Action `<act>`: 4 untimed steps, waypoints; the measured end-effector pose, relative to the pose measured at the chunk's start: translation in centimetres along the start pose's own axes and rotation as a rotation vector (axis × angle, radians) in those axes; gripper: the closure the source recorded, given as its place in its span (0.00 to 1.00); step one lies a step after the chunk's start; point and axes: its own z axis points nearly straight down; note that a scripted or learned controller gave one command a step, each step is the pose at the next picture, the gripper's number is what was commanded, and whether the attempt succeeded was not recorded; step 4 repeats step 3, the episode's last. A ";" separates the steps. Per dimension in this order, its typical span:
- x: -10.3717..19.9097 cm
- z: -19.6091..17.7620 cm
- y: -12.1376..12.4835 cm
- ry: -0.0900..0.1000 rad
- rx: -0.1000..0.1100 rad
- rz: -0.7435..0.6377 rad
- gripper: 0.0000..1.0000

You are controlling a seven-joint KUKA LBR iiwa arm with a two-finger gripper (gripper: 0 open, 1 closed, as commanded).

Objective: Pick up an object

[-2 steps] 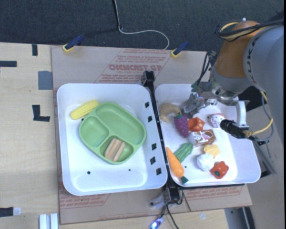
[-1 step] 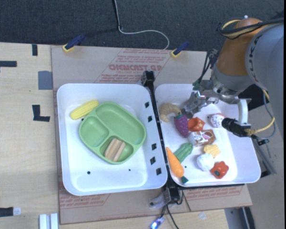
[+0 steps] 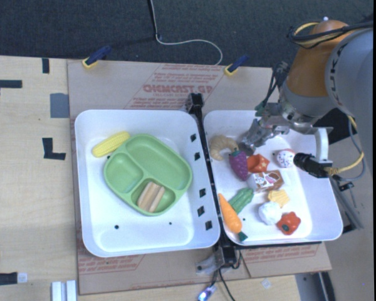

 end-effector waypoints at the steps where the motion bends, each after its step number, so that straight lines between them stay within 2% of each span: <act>1: 9.1 -13.0 -8.8 0.003 -0.008 -0.005 1.00; 2: 17.2 -8.3 -9.7 0.001 0.002 -0.005 1.00; 3: 15.8 -18.8 -12.8 0.001 -0.013 0.002 1.00; 4: 15.8 -18.8 -12.8 0.001 -0.013 0.002 1.00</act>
